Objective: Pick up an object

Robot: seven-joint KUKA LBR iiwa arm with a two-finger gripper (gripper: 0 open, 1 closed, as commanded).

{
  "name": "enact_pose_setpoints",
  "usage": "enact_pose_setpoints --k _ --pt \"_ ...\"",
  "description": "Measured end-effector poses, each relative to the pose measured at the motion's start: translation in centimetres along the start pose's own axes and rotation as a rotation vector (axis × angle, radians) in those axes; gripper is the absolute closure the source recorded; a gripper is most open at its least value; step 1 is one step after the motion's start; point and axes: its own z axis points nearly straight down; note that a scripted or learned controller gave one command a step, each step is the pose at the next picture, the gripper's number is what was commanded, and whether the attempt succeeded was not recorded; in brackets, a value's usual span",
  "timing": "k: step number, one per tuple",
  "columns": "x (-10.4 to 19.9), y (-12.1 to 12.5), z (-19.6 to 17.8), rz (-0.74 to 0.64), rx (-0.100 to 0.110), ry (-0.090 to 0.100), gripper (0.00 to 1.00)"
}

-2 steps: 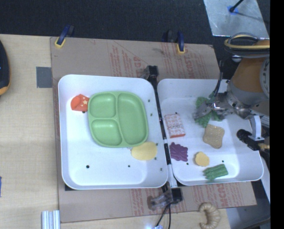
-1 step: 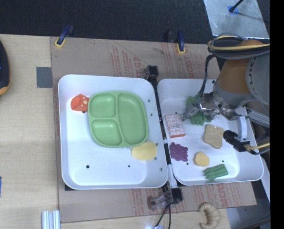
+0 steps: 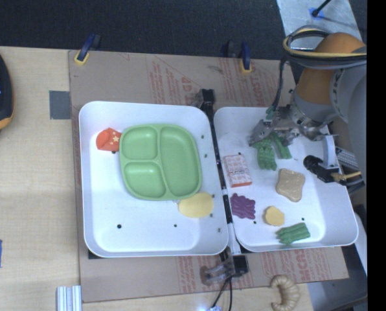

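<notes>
Red print on the small packet (image 3: pixel 237 170) was too blurred to read; the gripper (image 3: pixel 269 137) touched a green toy (image 3: pixel 267 155), its opening indiscernible.

Right bin (image 3: pixel 335 229) crowded with small toys; open floor lies along the left bin (image 3: pixel 141 235) front, below the green plate (image 3: pixel 160 161)

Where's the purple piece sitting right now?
The purple piece lies in the right bin near its left wall, just below the red-and-white packet and left of the small yellow piece.
</notes>
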Motion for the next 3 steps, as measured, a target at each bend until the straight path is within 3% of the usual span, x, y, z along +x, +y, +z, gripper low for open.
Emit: enact_pose_setpoints --k 1,2,3 --pt "1.2 -0.7 0.0 0.0 -0.003 -0.004 0.0" --pt "-0.4 -0.8 0.0 0.004 -0.003 -0.001 0.0" --pt "-0.6 -0.8 -1.2 0.001 0.004 -0.003 1.0"
